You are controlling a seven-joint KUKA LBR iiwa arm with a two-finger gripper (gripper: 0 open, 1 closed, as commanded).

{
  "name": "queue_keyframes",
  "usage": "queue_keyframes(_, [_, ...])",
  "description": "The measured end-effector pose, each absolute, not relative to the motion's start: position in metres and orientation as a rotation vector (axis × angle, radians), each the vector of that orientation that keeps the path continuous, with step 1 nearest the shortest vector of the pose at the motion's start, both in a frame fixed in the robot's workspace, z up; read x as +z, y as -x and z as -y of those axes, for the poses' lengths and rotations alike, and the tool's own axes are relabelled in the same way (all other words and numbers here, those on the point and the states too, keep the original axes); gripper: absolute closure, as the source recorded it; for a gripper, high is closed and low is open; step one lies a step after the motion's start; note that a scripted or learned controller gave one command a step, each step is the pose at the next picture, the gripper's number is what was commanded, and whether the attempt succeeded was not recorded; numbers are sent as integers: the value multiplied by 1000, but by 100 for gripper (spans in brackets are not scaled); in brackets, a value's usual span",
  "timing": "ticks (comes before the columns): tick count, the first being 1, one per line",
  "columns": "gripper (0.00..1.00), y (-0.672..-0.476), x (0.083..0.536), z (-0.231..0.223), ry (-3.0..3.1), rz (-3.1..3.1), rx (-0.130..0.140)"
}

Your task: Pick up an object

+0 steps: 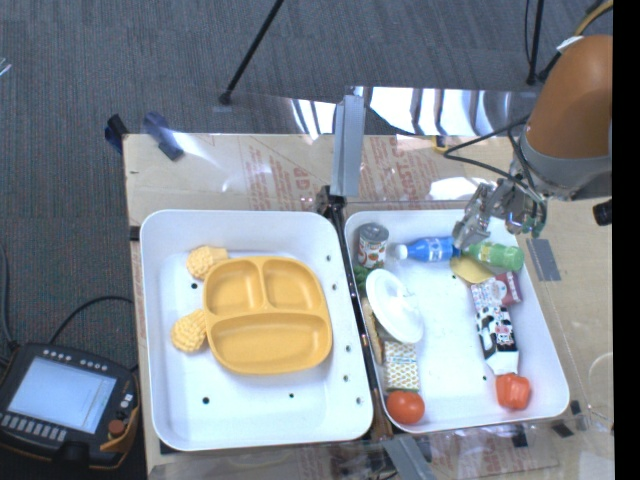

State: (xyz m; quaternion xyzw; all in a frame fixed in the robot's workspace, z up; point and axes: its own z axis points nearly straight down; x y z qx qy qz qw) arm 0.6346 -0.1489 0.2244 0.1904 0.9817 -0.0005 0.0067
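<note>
- The claw (470,230) hangs over the far end of the right bin (556,368), low over the clutter; whether it is released or clenched I cannot tell, as its tip blurs into the things beneath.
- Nothing is visibly lifted, so by my reading the pick is not yet done: closing and raising are left.
- Likeliest targets lie right at the claw: the blue bottle (430,250) just to its left, the green bottle (497,256) just to its right, a yellow piece (470,270) just nearer the camera.
- Farther off, toward the near end, lie a milk carton (495,330), a white lid (396,306), a tomato (405,406) and an orange piece (513,391).
- Well to its left, the other bin (160,368) bears a yellow tray (268,315).
- The arm's upper part is cut off at the edge.
</note>
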Motion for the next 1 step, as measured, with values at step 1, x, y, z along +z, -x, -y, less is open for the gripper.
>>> queue_keyframes(1, [100,-627,297,62,-664,-3060,6])
